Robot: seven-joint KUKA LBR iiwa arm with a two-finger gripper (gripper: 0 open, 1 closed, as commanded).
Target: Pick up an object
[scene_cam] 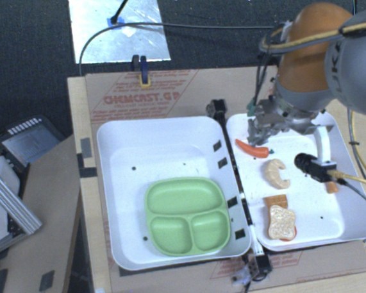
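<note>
Green plastic plate (187, 214) with three compartments sits in the left shallow white bin (109, 182), a bit toward the near side. Nothing's on it and it's well apart from the action.

The real business is in the right shallow white bin (318, 213). The two-finger gripper (257, 137) hangs over that bin's far-left corner, just above a slim orange-red chili-shaped piece (253, 148) that lies flat on the floor of the bin. Honestly can't tell whether the gripper is open or closed from this angle, and I don't see anything held in it.

My guess is the red piece is the target and this is the come-down-and-grab step. To do it well I'd line up across the narrow width, not along the length, and go low enough to catch it, since it's thin and could easily squirt out sideways. It's also near the bin wall, so I'd watch for clipping that on the way down.

Count, going left to right:
- 2 white bins
- 1 green plate
- 1 orange-red piece
- 1 pale beige curved chunk (276, 173), nearer than the red one
- 1 small brown square block (276, 201), touching the thing below
- 1 pale toast-like slice (282, 223), near the front edge
</note>
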